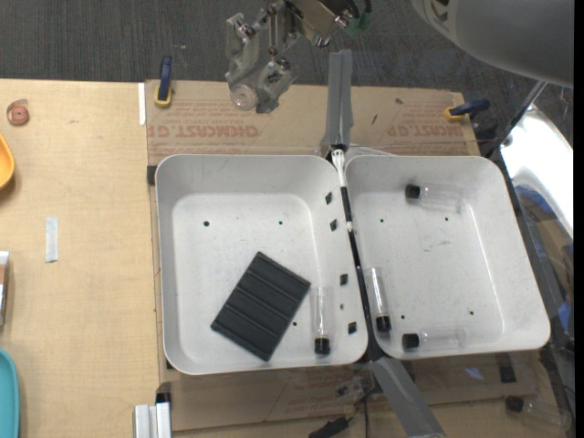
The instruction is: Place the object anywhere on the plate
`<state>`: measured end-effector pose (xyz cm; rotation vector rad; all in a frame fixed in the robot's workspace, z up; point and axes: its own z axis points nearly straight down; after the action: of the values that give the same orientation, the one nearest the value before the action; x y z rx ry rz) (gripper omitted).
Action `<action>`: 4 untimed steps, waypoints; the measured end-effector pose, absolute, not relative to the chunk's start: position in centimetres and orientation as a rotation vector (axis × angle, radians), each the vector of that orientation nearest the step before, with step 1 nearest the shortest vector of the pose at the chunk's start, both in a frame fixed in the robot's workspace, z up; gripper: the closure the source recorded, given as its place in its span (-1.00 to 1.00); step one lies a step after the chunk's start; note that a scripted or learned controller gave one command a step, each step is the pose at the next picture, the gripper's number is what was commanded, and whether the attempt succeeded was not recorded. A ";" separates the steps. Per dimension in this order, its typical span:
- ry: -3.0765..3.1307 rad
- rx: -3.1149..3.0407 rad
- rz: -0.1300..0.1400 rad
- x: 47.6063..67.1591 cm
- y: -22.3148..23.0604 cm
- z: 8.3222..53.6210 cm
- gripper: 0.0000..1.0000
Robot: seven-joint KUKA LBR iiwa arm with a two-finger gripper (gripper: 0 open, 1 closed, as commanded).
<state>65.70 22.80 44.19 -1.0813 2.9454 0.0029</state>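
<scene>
fingers [260, 85]: state unclear | left bin [182, 245]: 1 black plate [262, 305], 1 tube [320, 318] | right bin [511, 272]: 3 tubes

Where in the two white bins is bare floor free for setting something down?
Left shallow white bin: its upper half is bare, above the flat black ribbed plate; the clear plastic tube with black cap crowds the lower right. Right white bin: the middle is bare, with clear tubes along the top, left wall and bottom.
</scene>
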 end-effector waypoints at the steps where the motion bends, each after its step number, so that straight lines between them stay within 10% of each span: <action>1: 2.945 -1.070 0.007 65.9 22.6 45.1 1.00; 4: 2.581 -1.788 0.004 66.0 22.0 44.1 1.00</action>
<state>66.02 22.00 44.10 -1.7876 2.5810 0.0041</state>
